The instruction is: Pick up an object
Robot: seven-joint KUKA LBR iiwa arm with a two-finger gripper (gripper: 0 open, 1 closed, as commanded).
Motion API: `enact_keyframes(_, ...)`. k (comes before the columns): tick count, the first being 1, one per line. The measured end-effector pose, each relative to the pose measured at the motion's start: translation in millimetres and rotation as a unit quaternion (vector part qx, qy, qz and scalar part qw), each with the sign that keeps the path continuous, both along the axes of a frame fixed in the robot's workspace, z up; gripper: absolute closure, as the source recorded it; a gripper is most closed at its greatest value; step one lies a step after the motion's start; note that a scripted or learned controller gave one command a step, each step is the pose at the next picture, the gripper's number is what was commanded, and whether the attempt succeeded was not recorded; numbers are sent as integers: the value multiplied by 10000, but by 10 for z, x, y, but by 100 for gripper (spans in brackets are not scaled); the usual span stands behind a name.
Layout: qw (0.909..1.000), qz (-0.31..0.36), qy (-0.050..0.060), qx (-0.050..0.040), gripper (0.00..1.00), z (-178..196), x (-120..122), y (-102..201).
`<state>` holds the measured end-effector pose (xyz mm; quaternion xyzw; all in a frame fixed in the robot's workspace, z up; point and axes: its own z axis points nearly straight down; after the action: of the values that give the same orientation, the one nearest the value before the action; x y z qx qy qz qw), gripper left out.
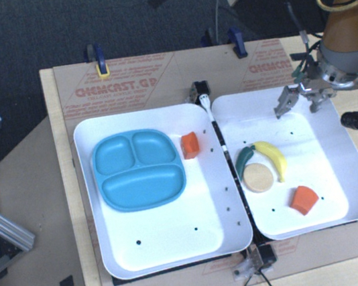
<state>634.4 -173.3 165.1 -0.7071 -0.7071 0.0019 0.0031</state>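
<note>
White bins (171,256) — two, one blue plate (139,168), two orange blocks (190,144), one banana (272,158), tool (299,100) spread apart — holding nothing

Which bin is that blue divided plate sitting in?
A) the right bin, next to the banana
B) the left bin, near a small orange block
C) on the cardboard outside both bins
B: the blue divided plate lies in the left bin, with a small orange block just to its right; the banana is in the right bin.

Divided plate (139,169) in left bin (176,245); banana (272,157) in right bin (343,210)
</note>
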Motion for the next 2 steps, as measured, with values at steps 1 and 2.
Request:
enact_keyframes(1,10000,1,2,1,0,-645,-18,12)
enact_keyframes(2,10000,3,-48,-15,100,-486,8,5)
